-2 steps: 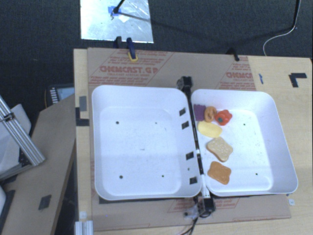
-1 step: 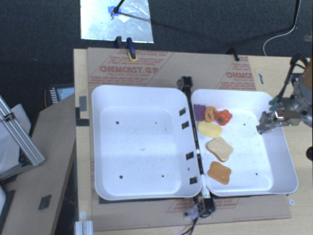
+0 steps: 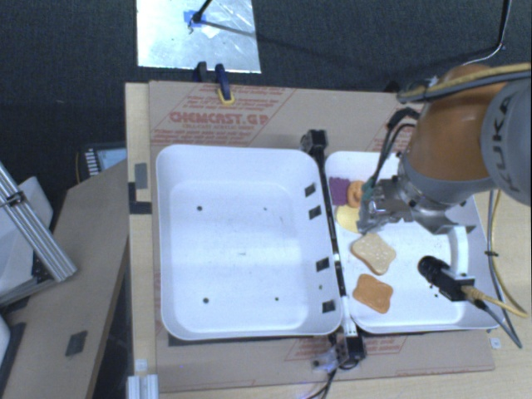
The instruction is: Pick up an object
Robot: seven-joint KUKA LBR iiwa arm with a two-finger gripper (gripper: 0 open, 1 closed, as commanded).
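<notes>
The gripper (image 3: 371,210) hangs low over the right bin (image 3: 465,310), among a purple piece (image 3: 339,189), a yellow piece (image 3: 346,218) and two toast slices (image 3: 374,253); its grip I cannot tell; judging by this, nothing is lifted yet.

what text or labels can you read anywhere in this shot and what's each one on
"CHEMCAST GP": red print on the brown board behind the bins, letters soft, so the reading is approximate.
"KUKA": partial dark letters on the arm at the right edge.
Fainter red print on the board's front strip is too blurred to read.
</notes>
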